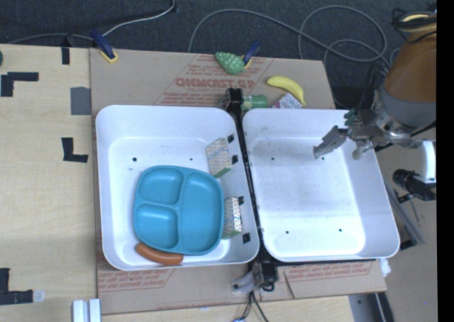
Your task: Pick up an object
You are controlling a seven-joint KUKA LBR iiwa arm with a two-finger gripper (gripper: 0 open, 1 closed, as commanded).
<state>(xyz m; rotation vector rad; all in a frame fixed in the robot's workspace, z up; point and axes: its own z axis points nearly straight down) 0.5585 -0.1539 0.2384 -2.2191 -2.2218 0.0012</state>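
Camera view shows you the hand (342,142) at the right bin's (312,242) upper right, fingers apart and holding nothing, while the pickable things, the blue plate (177,208) and sausage (159,254), lie in the left bin (113,171), well apart from it.

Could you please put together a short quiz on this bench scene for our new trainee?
1. True or false: the blue plate lies in the left bin.
2. Over which bin is the gripper? A. left B. right
3. Fill in: the orange sausage lies at the plate's ____ edge (near or far).

Key: 1 true; 2 B, the right bin; 3 near.
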